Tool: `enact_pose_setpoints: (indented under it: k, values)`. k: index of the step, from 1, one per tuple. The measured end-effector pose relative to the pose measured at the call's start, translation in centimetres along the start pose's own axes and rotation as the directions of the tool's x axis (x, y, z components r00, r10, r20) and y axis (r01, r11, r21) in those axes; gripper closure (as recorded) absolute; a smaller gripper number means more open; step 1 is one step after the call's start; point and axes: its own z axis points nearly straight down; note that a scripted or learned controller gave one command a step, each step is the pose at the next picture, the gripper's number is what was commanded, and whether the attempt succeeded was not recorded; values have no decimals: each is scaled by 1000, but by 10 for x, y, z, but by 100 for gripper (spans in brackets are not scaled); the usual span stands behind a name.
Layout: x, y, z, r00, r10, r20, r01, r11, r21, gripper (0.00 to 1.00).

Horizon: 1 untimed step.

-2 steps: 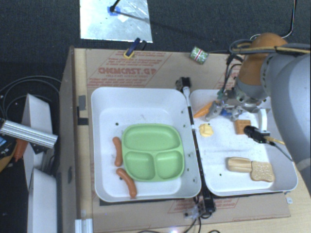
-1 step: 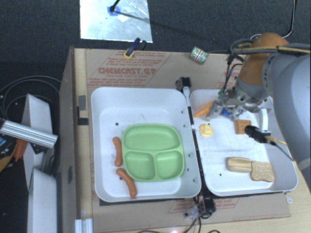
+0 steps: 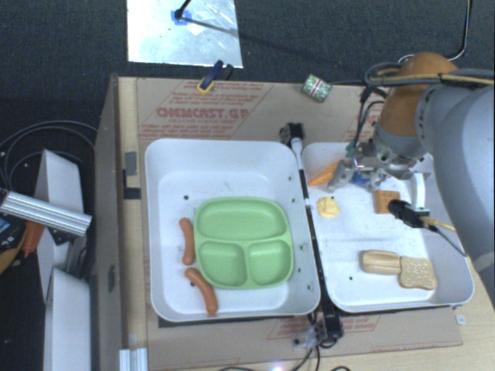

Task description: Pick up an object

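The right bin (image 3: 452, 288) holds an orange wedge (image 3: 323, 175) at its far left, a small yellow piece (image 3: 329, 206) below that, a brown square (image 3: 384, 201), a tan bread roll (image 3: 379, 262) and a toast slice (image 3: 418, 272). My gripper (image 3: 357, 170) hangs low over the far part of this bin, just right of the orange wedge and above the yellow piece. Nothing is visibly held in it. In the left bin (image 3: 166, 168) a green divided plate (image 3: 244, 242) lies with two sausages (image 3: 186, 240) (image 3: 203, 290) on its left.
A black part with a yellow tip (image 3: 410, 212) juts over the right bin beside the brown square. A ridge (image 3: 308, 207) separates the bins. Behind them on the cardboard lie a small green can (image 3: 316, 87) and a blue-yellow clip (image 3: 213, 76).
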Motion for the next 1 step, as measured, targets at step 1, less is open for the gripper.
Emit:
enact_pose_setpoints:
  k: [1]
  values:
    - [-1, 0, 0, 1000, 0, -2, 0, 1000, 0, 0]
